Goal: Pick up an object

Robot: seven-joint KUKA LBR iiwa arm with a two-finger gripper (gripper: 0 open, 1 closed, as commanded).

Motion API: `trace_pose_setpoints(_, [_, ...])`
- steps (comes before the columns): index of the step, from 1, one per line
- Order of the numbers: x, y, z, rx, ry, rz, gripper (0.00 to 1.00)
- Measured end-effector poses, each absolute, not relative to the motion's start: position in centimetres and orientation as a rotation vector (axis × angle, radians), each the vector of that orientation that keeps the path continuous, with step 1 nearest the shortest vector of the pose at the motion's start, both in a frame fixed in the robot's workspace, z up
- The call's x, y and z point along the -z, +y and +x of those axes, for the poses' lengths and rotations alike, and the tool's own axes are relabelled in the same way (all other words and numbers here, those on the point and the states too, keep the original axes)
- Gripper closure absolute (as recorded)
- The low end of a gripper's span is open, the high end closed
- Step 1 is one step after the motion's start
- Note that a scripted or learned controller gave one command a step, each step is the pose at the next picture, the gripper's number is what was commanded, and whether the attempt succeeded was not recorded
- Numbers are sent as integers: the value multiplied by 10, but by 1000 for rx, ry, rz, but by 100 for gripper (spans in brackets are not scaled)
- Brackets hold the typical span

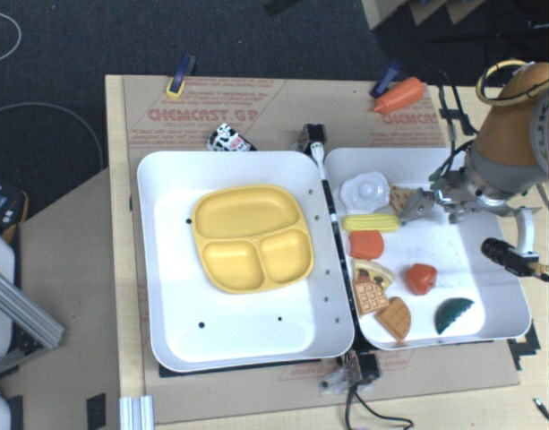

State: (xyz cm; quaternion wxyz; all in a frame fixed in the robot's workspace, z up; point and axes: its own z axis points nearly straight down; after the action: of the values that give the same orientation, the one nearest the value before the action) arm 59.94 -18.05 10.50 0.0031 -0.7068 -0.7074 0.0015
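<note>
Dark carpet surrounds your counter [256, 106], where the left bin [167, 330] holds a yellow divided plate [252, 237] and the right bin [498, 321] holds small toy foods; the tool [416, 206] hovers at that bin's upper middle, beside the corn cob [371, 224]; I cannot tell its state. Pick one isolated piece, such as the red tomato [421, 278]; centre over it and descend straight.

A yellow divided plate [253, 237] lies in the left white bin [167, 330]. On the counter [122, 240], beyond the bins, sit a blue-and-yellow clamp [178, 77] at far left, an orange-handled clamp [397, 94] at far right, and a small black-and-white item [229, 139] just beyond the left bin's far edge.
</note>
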Motion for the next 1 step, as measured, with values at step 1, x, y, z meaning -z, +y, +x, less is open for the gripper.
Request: trace_pose_setpoints(1, [-83, -180, 599, -4, -2219, -2218, 0])
